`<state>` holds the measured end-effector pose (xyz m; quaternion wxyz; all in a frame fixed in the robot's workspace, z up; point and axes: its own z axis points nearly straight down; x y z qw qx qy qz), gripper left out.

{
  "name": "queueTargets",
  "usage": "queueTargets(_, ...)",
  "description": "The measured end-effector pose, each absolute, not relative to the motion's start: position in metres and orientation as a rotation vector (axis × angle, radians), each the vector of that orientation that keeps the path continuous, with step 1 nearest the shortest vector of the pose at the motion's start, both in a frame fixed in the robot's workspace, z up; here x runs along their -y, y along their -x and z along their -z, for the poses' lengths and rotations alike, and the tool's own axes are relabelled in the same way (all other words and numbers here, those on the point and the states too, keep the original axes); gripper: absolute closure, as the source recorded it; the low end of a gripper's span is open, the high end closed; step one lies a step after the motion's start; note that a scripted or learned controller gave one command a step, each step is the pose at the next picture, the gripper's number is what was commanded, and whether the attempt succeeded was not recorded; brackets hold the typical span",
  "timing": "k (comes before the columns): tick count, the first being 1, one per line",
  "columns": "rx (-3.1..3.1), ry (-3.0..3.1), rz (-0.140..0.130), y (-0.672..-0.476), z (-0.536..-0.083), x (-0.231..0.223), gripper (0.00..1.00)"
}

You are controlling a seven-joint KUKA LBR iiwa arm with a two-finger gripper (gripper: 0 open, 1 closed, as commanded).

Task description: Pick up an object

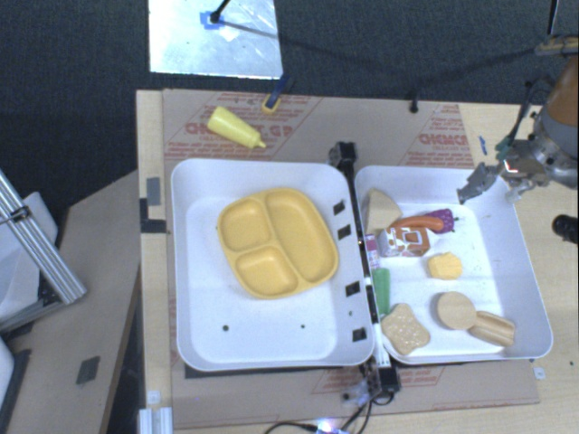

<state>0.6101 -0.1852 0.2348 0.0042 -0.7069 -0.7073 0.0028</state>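
Gripper (493,181) hung over the right bin's (534,319) far corner, grip state can't be told.
The cheese wedge (381,211) is probably light, rigid plastic, best pinched across its flat sides.

Arm reaches in from right, gripper (493,184) fingers spread apart, holding nothing

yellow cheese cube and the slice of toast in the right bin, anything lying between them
Nothing. In the camera view the stretch between the yellow cheese cube and the toast slice is bare white bin floor; the round bun sits beside that line.
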Motion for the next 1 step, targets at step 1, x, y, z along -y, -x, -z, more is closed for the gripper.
queueTargets(1, 2.226, 2.219, 0.002, -0.6126, -0.2421, 0.1848, 0.00)
